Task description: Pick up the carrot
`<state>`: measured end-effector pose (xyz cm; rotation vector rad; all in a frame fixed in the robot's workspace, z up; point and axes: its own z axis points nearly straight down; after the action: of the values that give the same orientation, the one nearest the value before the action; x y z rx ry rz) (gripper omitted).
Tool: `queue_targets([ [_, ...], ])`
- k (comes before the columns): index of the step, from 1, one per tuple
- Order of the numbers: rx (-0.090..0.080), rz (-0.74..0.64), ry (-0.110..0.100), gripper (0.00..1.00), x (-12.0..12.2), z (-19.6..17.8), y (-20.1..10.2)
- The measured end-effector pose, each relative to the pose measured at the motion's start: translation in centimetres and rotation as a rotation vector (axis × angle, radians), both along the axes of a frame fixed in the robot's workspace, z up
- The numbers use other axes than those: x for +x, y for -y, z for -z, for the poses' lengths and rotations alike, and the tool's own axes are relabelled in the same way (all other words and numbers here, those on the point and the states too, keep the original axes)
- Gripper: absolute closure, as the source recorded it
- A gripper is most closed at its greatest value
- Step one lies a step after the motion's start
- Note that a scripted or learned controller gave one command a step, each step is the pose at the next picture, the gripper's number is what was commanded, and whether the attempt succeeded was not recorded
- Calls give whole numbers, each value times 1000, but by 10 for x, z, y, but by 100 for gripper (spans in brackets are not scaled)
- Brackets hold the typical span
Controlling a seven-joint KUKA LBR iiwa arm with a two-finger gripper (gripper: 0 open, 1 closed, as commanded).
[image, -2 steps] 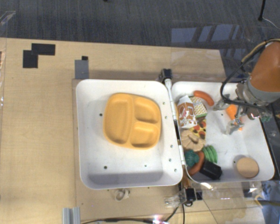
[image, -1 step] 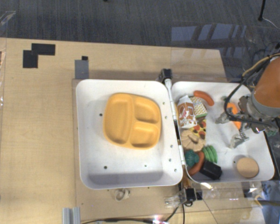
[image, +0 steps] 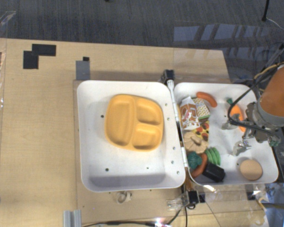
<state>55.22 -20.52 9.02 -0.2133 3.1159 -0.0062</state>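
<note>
Carrot (image: 235, 111): right bin, just up-left of end effector (image: 241, 144), partly behind arm; long axis perhaps diagonal. End effector grip state: cannot tell.

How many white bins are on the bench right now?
2. The left bin holds a yellow tray; the right bin holds the food items, and the arm reaches into it.

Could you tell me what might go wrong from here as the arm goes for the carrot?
1. The carrot lies partly under the arm's cables by the right bin's far side, so the pincer may miss it or snag a cable.
2. The pincer sits nearer the egg-like ball than the carrot, so it could knock or grab that instead.
3. Toy food crowds the bin's left side; a sweep could scatter it.
</note>
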Motion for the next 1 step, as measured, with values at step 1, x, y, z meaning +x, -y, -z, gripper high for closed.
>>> queue_targets([
  [1, 0, 71, 1, 0, -54, 0, 0],
])
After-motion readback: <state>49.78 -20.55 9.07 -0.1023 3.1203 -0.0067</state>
